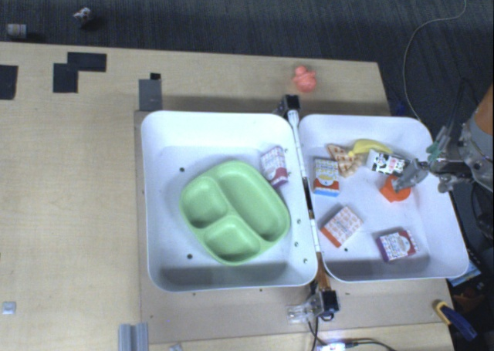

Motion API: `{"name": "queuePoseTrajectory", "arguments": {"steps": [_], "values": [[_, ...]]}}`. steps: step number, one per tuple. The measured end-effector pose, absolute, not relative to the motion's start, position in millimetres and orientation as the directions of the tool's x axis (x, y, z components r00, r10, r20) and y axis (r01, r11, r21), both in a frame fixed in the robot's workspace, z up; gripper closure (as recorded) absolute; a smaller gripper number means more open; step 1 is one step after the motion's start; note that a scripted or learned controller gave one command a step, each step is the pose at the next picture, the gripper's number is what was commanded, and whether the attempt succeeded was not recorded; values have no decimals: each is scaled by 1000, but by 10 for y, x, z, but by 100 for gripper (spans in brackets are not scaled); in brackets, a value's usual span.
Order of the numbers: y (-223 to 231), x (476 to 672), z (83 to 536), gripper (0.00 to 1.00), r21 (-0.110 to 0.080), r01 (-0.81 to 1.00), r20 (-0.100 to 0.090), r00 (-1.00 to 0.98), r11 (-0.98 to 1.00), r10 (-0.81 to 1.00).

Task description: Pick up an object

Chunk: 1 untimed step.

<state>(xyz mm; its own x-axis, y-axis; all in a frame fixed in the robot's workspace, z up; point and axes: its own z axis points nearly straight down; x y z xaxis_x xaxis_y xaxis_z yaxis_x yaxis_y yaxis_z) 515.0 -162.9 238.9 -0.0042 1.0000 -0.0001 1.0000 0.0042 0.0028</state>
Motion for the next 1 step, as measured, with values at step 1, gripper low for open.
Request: {"name": "queuePoseTrajectory", "arguments": {"steps": [1], "values": [[-1010,5278,869,0,10,1000,0,-4,4,1000]]}}
